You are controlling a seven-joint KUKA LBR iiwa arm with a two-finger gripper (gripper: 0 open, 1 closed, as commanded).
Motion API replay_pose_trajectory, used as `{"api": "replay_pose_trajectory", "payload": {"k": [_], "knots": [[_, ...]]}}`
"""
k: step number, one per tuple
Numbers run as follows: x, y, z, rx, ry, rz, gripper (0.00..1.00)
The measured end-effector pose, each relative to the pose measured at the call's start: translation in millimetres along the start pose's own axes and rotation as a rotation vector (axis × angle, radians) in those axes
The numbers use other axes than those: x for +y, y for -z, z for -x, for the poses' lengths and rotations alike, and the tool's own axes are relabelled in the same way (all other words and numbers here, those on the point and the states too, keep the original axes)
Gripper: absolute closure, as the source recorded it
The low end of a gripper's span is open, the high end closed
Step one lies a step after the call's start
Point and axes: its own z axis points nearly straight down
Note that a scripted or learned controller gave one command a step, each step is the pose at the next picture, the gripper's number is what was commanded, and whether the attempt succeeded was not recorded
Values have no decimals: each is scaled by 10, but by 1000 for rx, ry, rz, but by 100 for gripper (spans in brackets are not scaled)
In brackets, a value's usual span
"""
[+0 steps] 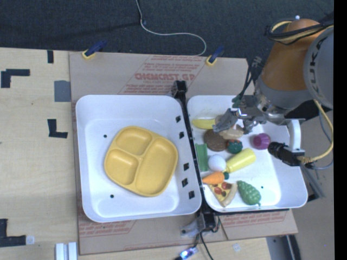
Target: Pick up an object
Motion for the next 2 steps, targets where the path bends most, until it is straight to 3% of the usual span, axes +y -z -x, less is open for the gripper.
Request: {"api": "replay_pose_trajectory", "payload": {"k": [2], "knots": [[-460, -121, -1089, -1, 2, -1, 100]]}}
